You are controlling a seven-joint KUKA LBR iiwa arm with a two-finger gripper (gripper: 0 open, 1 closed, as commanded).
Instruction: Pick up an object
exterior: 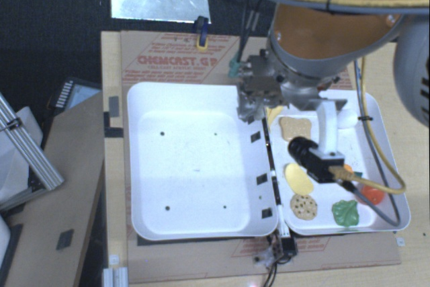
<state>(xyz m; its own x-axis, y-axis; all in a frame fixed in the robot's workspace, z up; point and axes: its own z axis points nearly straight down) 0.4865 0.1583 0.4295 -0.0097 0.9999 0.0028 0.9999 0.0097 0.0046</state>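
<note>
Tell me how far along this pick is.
Done: the gripper sits low at the right bin's upper left corner, beside the divider. In hand: nothing visibly lifted. Left: the grasp and the lift; the toast slice, yellow oval piece, cookie and green leaf all lie on the bin floor.

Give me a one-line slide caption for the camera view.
Tool poised at the inner edge of the right bin, near toast, cookie and green leaf.
</note>
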